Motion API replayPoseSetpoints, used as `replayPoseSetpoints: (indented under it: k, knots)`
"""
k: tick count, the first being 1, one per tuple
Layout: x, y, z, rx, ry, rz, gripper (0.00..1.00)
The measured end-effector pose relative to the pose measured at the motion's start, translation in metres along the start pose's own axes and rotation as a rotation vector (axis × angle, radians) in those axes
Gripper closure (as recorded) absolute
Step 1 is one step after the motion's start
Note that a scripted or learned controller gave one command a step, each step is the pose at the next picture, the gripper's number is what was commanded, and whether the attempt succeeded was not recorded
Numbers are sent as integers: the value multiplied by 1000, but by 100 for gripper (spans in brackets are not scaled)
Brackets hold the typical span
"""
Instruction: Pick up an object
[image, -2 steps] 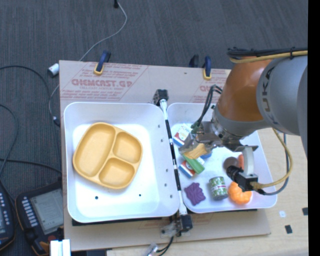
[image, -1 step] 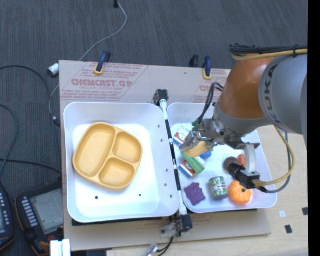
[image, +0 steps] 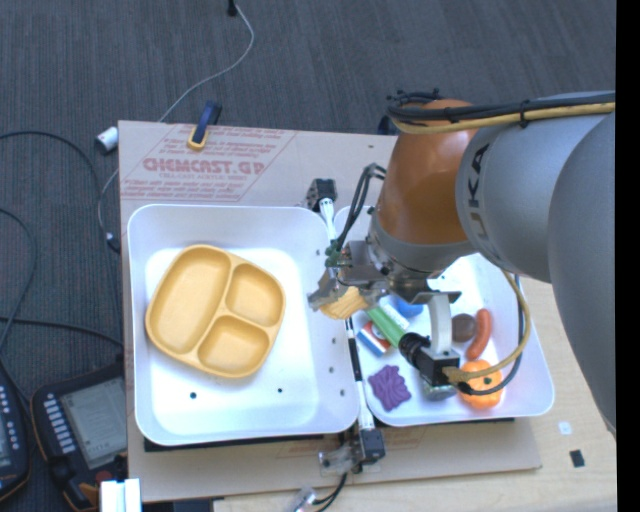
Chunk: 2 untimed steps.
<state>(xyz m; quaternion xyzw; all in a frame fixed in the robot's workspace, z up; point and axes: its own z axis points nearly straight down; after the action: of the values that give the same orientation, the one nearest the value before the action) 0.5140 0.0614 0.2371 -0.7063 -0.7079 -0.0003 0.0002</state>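
We are seeing our claw (image: 340, 290) pinching a tan wedge-shaped piece (image: 345, 301) just beside the yellow three-compartment plastic tray (image: 215, 310).

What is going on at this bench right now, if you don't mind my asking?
A grey and orange robot arm reaches in over the right bin, which holds a jumble of small toys: a purple piece, a green piece, an orange fruit and a small sausage. Its tool hangs over that bin's left edge, near a tan piece. The left bin holds a yellow divided plate.
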Motion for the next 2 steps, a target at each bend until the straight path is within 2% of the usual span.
replayPoseSetpoints:
  k: [1, 2]
  knots:
    - [0, 1, -10, 0, 0, -2, 100]
    - [21, -31, 35, 2, -1, 1, 100]
